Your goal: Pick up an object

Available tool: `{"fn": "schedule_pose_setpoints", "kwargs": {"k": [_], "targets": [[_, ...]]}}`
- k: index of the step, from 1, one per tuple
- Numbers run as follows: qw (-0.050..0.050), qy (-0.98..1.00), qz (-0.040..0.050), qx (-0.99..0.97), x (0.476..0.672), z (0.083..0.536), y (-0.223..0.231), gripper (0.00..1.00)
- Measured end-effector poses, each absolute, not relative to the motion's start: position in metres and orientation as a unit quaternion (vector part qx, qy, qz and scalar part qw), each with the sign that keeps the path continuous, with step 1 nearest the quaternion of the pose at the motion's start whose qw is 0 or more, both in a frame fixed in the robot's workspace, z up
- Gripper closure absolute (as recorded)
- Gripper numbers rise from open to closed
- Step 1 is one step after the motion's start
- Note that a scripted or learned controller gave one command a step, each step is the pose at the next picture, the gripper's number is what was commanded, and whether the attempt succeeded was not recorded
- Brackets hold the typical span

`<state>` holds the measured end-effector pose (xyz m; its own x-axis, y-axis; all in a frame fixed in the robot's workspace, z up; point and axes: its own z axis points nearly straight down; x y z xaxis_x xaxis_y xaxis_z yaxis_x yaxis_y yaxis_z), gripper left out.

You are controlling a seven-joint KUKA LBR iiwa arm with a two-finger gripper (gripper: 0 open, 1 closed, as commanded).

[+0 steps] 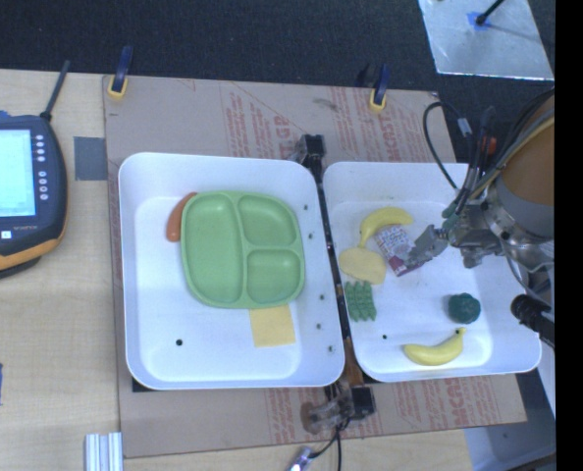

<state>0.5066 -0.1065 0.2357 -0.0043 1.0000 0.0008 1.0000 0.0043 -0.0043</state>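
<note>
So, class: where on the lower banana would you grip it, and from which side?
Grip the banana at its thick middle, coming straight down with the fingers across its width. It lies flat and curved near the right bin's front wall, tips tapering, with bare floor on both long sides. The gripper hangs further back.

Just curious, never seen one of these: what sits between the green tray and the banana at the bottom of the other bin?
In the camera view, between the green tray and the banana stand the bins' rims and a green ridged piece.
</note>
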Motion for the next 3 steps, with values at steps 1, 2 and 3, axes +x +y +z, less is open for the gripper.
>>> {"fn": "schedule_pose_setpoints", "kwargs": {"k": [1,2,3], "targets": [[0.0,-0.708,0.0016,-0.707,0.532,0.204,-0.213,0.0],[0.002,-0.709,0.0016,-0.705,0.484,0.101,-0.212,0.0],[0.002,-0.71,0.0025,-0.704,0.484,0.112,-0.213,1.0]]}}
